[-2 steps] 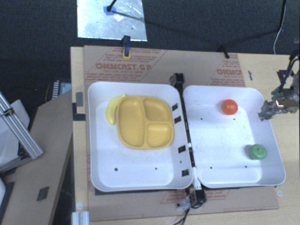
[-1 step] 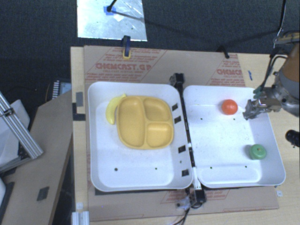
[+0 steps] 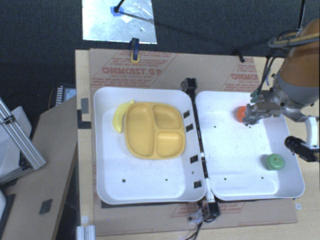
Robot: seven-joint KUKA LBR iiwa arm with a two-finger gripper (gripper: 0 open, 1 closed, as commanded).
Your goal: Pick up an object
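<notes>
In the right bin [image 3: 235, 184], a small orange object [image 3: 241, 113] lies near the back, partly hidden by my gripper [image 3: 248, 121], which hangs right beside and over it. A green round object [image 3: 274, 161] rests toward the right bin's front right. The left bin [image 3: 107, 179] holds a yellow divided plate [image 3: 152, 130] and a yellow banana [image 3: 119, 115] tucked against the plate's left edge. Nothing shows clearly between my gripper's tips.
The two white bins sit side by side on a cardboard sheet [image 3: 145, 69], with a black divider strip [image 3: 196, 134] between them. An aluminium frame [image 3: 20, 139] stands off the bench's left side.
</notes>
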